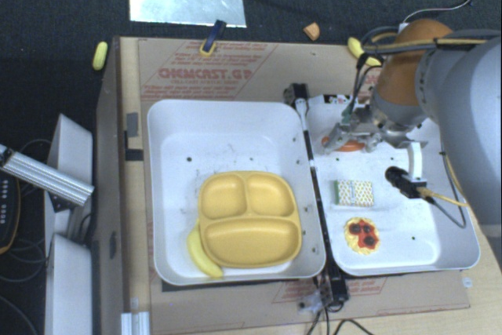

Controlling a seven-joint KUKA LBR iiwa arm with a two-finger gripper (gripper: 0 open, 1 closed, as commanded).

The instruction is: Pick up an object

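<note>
Two shallow white bins sit side by side on the counter (125, 192), over a sheet of cardboard (212, 68) printed with red lettering. I reach in from the right, and my fingers (349, 139) are low over the far left corner of the right bin (439, 243), close to the divider between the two bins. A small orange piece (354, 146) lies on the bin floor right at my fingertips. From this slant I cannot tell whether I am touching it or have any hold of it, nor whether my fingers are spread or closed.

Nearer the front of that bin, apart from me, lies a pale block with a green dotted pattern (354, 192). Just in front of it is a small yellow disc with red spots (361, 234), and the two do not touch.

Over in the left bin (169, 192), a yellow divided plate (249, 217) takes up the front half. A banana (200, 253) lies against the plate's front left edge.
</note>
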